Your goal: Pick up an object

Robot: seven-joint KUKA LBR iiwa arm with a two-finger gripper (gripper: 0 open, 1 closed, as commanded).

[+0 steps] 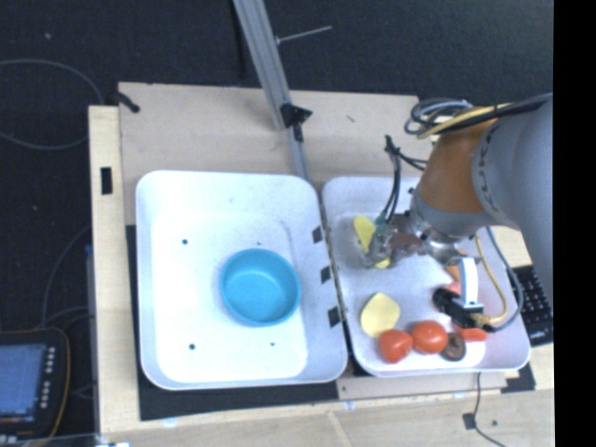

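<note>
My gripper is low over the upper left part of the right bin. A yellow object lies right against its left side, and I cannot tell whether it is held. Nearer the front of that bin rest a pale yellow rounded piece, two red tomato-like objects and a small brown item.
The left bin holds a blue bowl near its middle. A grey metal post slants down to the gap between the bins at the back. The arm's orange band hangs over the right bin's back edge.
</note>
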